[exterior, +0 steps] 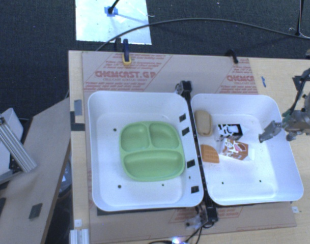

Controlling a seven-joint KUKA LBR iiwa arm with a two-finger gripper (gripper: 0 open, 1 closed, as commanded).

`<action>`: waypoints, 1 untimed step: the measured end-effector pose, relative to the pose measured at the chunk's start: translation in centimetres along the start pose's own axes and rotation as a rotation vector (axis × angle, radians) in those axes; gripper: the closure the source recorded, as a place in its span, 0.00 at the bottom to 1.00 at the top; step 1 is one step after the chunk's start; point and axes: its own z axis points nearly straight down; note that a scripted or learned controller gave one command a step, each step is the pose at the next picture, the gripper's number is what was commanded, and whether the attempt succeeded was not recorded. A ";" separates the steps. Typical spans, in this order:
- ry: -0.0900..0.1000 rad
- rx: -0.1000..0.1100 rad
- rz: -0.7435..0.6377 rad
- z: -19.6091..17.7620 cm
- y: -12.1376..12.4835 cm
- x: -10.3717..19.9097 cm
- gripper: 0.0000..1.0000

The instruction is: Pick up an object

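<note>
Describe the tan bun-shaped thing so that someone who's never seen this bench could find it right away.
Start at the right bin, the one without the green divided plate. Look at its left side, near the divider between the bins, toward the far end: the tan bun-shaped object lies there. It is plain, rounded and pale, unlike the flatter orange piece below it and the printed packets beside it.

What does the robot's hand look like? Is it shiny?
The gripper is small, grey and metallic, with dull grey fingers that look blocky and pointed. Behind it sits a chunkier grey body, with thin dark cables looping above it. It looks more matte than shiny, though the picture is blurry there.
</note>
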 end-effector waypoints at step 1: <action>-0.003 -0.010 -0.004 -0.6 0.2 0.1 0.00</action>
